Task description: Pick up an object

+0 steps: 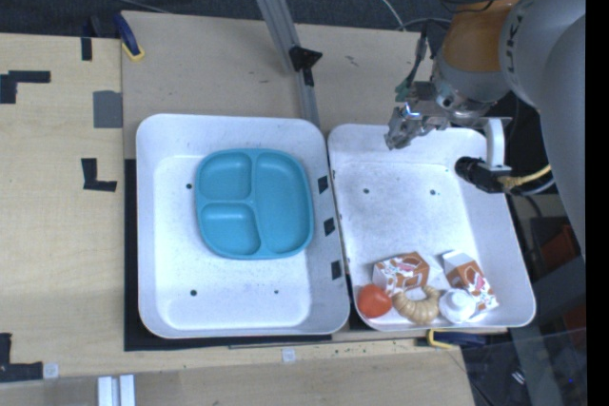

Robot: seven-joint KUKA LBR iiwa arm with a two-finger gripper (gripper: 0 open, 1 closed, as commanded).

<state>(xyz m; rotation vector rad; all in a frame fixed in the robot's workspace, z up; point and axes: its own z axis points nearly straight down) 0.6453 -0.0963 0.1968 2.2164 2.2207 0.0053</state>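
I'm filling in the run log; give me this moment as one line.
gripper: over right bin's far rim, nothing seen held | toys: near edge of right bin | blue plate: left bin

Even, bright overhead light — soft shadows, slightly grainy, mild blur.

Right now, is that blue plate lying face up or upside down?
Face up: the blue plate shows its three hollow compartments, lying flat in the left bin.

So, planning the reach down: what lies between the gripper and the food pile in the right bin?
In the camera view, only bare white floor of the right bin separates the gripper from the food pile at the near edge.
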